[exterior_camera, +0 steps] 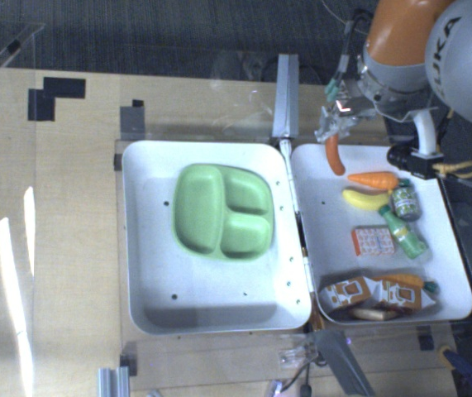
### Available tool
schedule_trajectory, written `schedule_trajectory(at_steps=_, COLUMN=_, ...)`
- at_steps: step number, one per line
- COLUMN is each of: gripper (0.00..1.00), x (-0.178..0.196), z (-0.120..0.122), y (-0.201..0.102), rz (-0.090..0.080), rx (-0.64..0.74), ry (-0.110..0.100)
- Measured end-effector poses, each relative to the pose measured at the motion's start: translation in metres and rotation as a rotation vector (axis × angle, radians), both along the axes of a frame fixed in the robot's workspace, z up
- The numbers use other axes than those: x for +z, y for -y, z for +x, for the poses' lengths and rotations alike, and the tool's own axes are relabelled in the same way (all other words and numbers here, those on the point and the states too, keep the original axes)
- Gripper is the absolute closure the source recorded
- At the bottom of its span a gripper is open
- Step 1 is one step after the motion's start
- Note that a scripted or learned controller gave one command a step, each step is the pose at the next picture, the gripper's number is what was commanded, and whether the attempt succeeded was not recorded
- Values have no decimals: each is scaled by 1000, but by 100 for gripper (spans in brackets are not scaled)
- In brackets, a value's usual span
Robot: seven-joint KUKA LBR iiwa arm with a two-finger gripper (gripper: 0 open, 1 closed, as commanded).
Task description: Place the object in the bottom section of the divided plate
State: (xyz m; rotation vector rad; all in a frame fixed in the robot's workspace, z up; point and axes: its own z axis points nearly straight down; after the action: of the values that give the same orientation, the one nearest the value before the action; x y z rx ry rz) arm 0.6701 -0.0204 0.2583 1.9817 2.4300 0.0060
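A green divided plate [196, 213] lies in the left white bin [149, 296], with one long section on its left and two smaller ones on its right. My gripper [335, 132] hangs over the far left corner of the right bin [459, 292]. It is shut on the top end of a red-orange toy sausage [335, 159], which dangles upright below the fingers, above the bin floor. The sausage is well to the right of the plate, past the divider between the bins.
In the right bin lie a toy carrot [374, 179], a yellow banana [365, 198], a green can [404, 203], a green bottle [405, 238], a small red box [373, 241] and brown cartons [372, 293] along the near wall. A metal post [284, 98] stands behind the divider.
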Motion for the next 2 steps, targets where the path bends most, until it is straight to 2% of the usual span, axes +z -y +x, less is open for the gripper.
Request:
schedule_trajectory(at_steps=1, gripper=100, x=-68, z=-1, y=-77, rz=2, rx=11, ry=-3)
schedule_trajectory(at_steps=2, gripper=100, x=-21, z=-21, y=-133, rz=2, rx=-61, ry=-1)
